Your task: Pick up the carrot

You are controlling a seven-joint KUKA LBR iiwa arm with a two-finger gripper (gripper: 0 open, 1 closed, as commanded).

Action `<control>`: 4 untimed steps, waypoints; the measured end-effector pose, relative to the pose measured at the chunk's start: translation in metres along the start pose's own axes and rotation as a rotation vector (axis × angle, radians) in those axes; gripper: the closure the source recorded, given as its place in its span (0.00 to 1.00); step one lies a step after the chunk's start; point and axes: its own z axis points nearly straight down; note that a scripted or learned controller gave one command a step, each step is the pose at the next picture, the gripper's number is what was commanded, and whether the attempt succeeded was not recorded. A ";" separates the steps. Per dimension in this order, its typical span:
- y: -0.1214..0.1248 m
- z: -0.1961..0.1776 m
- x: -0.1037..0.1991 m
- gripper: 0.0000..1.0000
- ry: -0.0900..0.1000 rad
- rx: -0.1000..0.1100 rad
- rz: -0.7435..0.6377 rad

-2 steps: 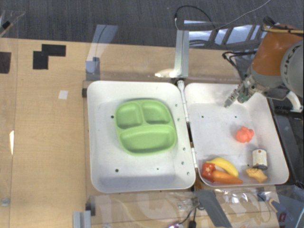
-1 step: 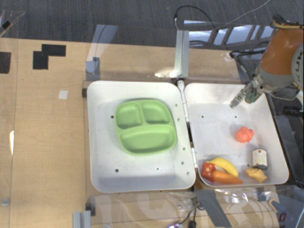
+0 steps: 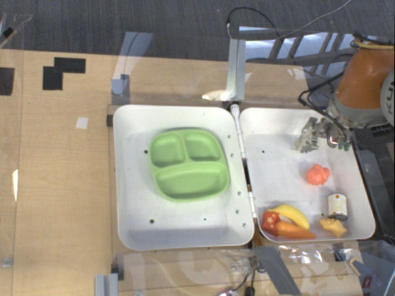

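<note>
A green divided plate (image 3: 187, 164) sits in the left bin (image 3: 133, 227). In the right bin's (image 3: 271, 165) near corner, the carrot (image 3: 295, 230) lies against a banana (image 3: 291, 214) and a red fruit (image 3: 270, 219), near a small can (image 3: 337, 205) and an orange-pink toy (image 3: 317, 174). The gripper (image 3: 308, 138) hovers at the far side, grasping nothing. Wooden bench (image 3: 55, 165); dark carpet (image 3: 123, 11) beyond.

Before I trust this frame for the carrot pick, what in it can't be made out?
- Pincer: too small and blurred in the camera view to read its state.
- Carrot: its left end is bunched against the banana and a red item; whether they overlap is unclear.
- Small can: label unreadable.
</note>
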 end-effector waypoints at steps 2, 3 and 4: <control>-0.014 -0.088 0.032 1.00 -0.001 0.000 -0.467; -0.010 -0.281 0.061 1.00 -0.001 0.000 -1.235; -0.012 -0.350 0.023 1.00 -0.001 0.000 -1.320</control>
